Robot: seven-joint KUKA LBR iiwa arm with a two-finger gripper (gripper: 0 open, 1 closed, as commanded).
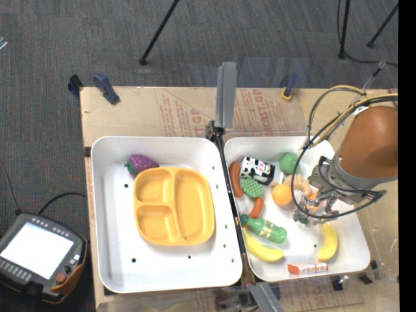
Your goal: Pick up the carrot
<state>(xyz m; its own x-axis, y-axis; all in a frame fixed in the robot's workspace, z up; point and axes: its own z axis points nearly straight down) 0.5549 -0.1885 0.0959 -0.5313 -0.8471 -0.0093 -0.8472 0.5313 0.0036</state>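
In the right bin (pixel 361 249), a long orange-red piece that looks like the carrot (pixel 235 179) lies along the left wall. A shorter orange-red piece (pixel 257 207) lies just right of it, below a green knobbly fruit (pixel 252 188). My gripper (pixel 313 205) hangs over the middle right of this bin, to the right of an orange ball (pixel 281 195) and well apart from both orange-red pieces. A pale orange thing (pixel 301 184) shows partly under the wrist; what it is cannot be made out.
The right bin also holds a black-and-white box (pixel 257 168), a green ball (pixel 289 162), a green bottle (pixel 265 229), two bananas (pixel 264 249) (pixel 328 242) and a small red-white carton (pixel 307 268). The left bin (pixel 110 239) bears a yellow divided plate (pixel 173 205) and purple grapes (pixel 142 163).
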